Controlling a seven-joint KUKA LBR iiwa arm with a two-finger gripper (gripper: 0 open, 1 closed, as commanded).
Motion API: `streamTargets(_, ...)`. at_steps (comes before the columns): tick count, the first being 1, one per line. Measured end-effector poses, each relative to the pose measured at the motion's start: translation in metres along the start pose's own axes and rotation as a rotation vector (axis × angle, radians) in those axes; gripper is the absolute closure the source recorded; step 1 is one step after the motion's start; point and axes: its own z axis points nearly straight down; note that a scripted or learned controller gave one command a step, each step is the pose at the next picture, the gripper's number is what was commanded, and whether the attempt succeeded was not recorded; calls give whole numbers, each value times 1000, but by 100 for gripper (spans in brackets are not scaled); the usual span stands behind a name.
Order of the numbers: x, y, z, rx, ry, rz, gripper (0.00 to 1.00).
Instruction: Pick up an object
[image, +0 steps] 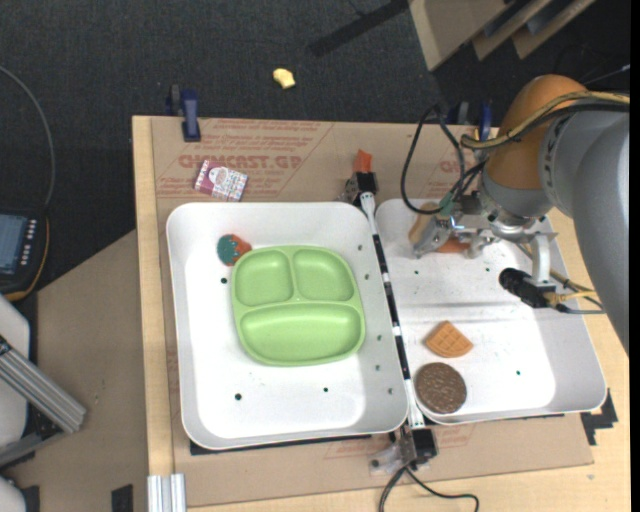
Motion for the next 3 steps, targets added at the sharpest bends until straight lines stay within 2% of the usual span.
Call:
streamTargets(1,-5,11,-1,-3,0,-1,0)
streamTargets(2,-5,11,-12,-5,-2,-2,100)
streamTargets(3,78,-1,-110,-20,2,-11,100)
